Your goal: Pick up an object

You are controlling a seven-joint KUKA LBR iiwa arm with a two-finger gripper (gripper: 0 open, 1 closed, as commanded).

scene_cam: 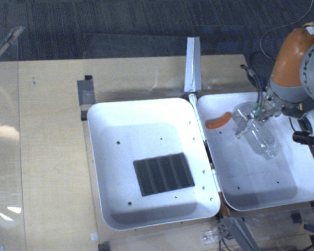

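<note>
A single fixed camera looks down at a slant from above the bench (46, 175), taking in both bins.

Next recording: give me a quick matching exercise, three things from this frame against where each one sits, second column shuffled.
Things:
1. dark ribbed mat
2. orange sausage-shaped object
3. arm's orange band

Places:
A. right bin, near its upper-left corner
B. above the right bin's far right side
C. floor of the left bin

Pairs: 1-C, 2-A, 3-B
</note>
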